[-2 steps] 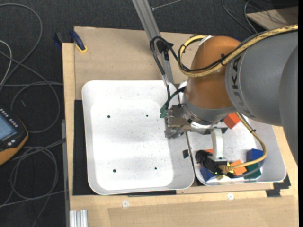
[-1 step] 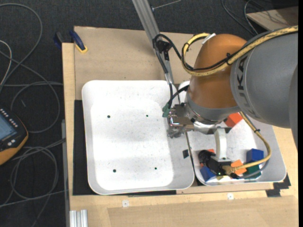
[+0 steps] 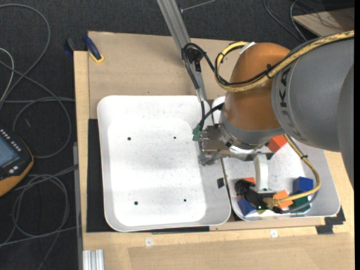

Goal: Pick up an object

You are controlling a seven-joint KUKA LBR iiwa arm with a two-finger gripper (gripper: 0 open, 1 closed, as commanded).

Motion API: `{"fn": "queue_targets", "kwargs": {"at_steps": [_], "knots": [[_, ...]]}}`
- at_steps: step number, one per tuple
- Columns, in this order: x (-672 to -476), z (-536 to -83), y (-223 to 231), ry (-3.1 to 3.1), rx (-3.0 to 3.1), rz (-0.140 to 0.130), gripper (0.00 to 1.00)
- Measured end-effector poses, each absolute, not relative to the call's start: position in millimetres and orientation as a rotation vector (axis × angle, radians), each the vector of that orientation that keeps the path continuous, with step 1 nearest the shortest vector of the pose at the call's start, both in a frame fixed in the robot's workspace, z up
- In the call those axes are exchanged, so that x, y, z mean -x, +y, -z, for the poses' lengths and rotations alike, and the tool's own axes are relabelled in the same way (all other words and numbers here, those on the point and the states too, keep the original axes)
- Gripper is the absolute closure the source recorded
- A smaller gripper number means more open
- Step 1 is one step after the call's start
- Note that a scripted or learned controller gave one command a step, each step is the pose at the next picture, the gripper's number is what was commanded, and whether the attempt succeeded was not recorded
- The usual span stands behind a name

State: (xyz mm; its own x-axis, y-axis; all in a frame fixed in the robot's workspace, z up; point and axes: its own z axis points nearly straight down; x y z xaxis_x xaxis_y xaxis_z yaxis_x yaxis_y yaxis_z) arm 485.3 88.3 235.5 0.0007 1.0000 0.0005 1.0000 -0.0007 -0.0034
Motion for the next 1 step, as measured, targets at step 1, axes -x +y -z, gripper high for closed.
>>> {"fn": "queue_targets", "kwargs": {"at_steps": [1], "knots": [[-485.4, -235.9, 88.4, -2.219, 2.22, -0.002, 0.0]]}}
